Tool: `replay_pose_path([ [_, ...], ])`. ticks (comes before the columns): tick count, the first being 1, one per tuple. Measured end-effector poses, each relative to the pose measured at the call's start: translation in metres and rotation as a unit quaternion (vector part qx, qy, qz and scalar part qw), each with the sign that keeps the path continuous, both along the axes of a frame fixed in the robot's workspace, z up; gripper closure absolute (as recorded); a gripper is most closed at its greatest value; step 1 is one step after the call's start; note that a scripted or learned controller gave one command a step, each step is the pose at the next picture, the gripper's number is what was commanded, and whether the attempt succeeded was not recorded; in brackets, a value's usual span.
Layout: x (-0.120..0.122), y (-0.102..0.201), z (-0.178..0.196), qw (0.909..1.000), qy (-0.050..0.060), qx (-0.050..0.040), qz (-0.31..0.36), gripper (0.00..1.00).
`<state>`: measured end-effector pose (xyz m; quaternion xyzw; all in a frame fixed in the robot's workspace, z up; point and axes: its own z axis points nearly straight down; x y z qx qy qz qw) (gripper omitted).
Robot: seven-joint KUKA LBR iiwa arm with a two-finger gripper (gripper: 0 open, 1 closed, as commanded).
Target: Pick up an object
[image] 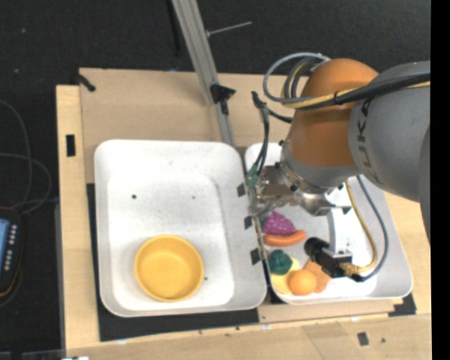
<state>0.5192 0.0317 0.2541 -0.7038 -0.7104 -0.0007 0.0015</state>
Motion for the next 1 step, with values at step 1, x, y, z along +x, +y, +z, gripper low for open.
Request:
replay_pose_path([
  [1,0.0035,0.046,0.001,1.0,-0.001,-0.0007,-0.001,1.0],
])
